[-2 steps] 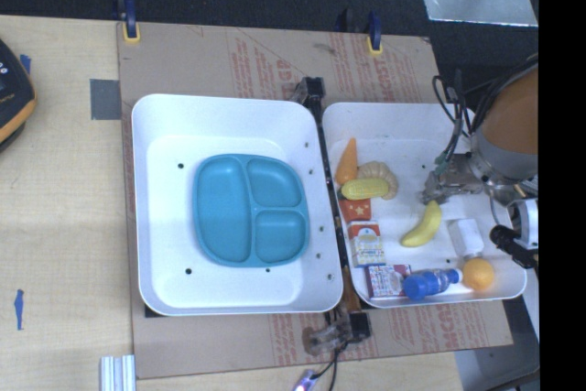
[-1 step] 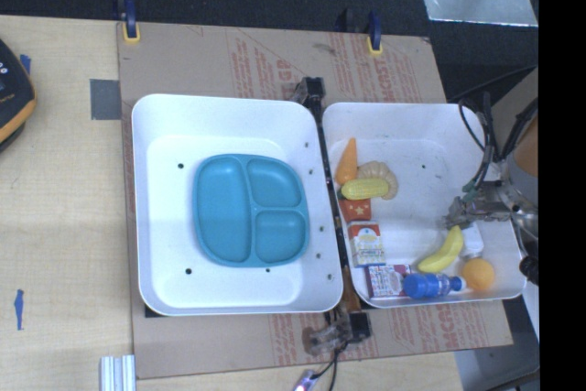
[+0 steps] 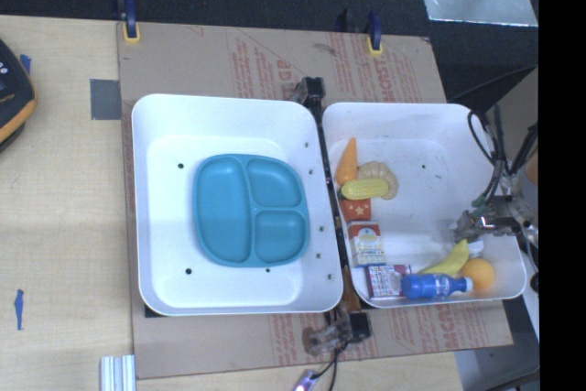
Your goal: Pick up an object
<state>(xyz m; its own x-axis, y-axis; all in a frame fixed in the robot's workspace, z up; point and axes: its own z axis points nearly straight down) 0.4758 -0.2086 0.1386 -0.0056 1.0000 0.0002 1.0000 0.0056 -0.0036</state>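
The two bins [image 3: 151, 197] are white. The plate [image 3: 249, 209] is light blue. The carrot [image 3: 347, 162] is orange, the corn [image 3: 364, 189] yellow, the banana [image 3: 448, 261] yellow, the bottle [image 3: 432, 287] dark blue. The small box [image 3: 366, 244] is red and white. The bench [image 3: 55, 233] is pale wood.

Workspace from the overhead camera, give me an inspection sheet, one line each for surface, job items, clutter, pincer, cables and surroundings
Surface: cardboard sheet on a wooden bench, clamped at its far edge, bearing a left bin and a right bin.
Job's things: in the right bin, a toy carrot, corn cob, small boxes, blue bottle, banana and orange.
Clutter: blue divided plate in the left bin.
Pincer: pincer low at the right bin's right side, above the banana; finger state unclear.
Cables: dark cable looping by the arm.
Surroundings: dark carpet; yellow-black device at the left edge.
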